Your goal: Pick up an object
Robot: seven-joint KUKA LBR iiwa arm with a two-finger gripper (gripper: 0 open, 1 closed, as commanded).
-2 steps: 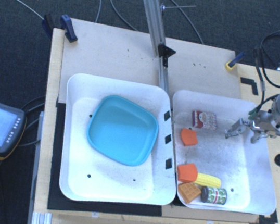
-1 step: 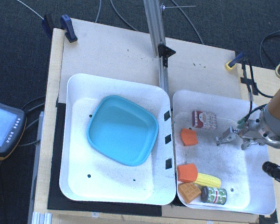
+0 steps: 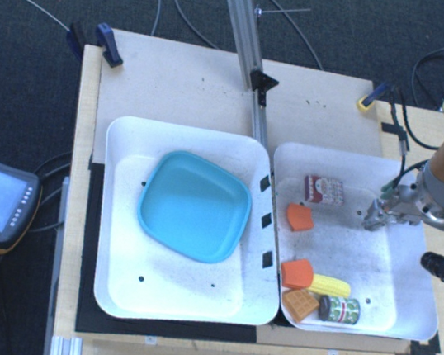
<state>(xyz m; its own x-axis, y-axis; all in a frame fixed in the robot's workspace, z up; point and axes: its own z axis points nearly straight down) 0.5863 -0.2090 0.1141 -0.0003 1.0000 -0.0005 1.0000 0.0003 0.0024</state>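
Six items sit in our right bin (image 3: 408, 269), the yellow corn (image 3: 329, 286) lying lengthwise along its near edge, while our gripper (image 3: 376, 220) hangs by the far-right side, grip unclear.

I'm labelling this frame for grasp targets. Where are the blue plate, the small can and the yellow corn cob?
blue plate (image 3: 195, 206), camera view, middle of its flat face.
small can (image 3: 340, 309), camera view, middle of its side, lying down.
yellow corn cob (image 3: 330, 286), camera view, middle of its length.
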